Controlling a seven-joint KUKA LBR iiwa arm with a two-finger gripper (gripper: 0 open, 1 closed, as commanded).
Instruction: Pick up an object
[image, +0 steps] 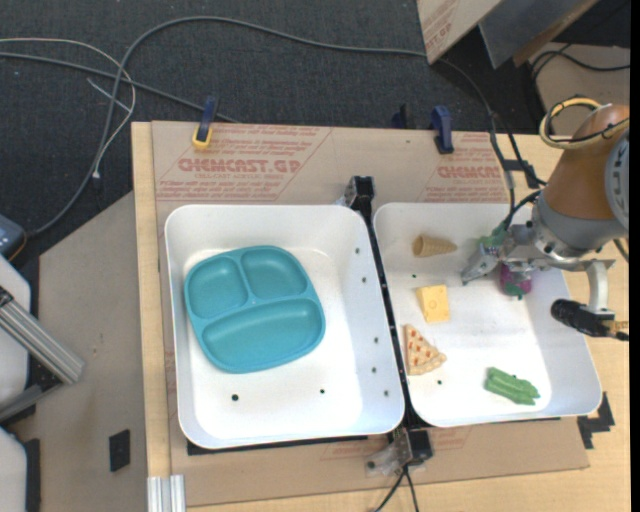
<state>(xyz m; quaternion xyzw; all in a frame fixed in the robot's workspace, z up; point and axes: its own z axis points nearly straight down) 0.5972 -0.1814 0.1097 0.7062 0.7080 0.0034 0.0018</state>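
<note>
Carries two white bins on a brown board (300, 150), side by side, inner walls touching. Holds, in the left bin (200, 400), a teal plate (255, 305) with three compartments, wide white floor free around it.

Reaches in over the far right corner of the right bin (560, 385): the arm (585, 190), orange band uppermost, wrist pointing down and left. Ends in the gripper (500, 268), low over the bin floor, fingers spread apart, one grey finger (476, 267) slanting out to the left.

Lies just under the gripper, right of that slanting finger: a purple toy (517, 282), near the bin's far right, not clamped (contact with the finger too close to call). Looks small and lumpy, slightly taller than wide in this view; long axis not clear enough to name.

Leaves bare floor left of and in front of the purple toy, the right wall not far off.

Scattered elsewhere in the right bin, all well apart: a green pod (512, 386) near the front wall, lying left to right; a pizza slice (422, 350) near the left wall; a yellow cheese (434, 303) square above it; a tan cone (434, 245) near the far wall, tip to the right.
</note>
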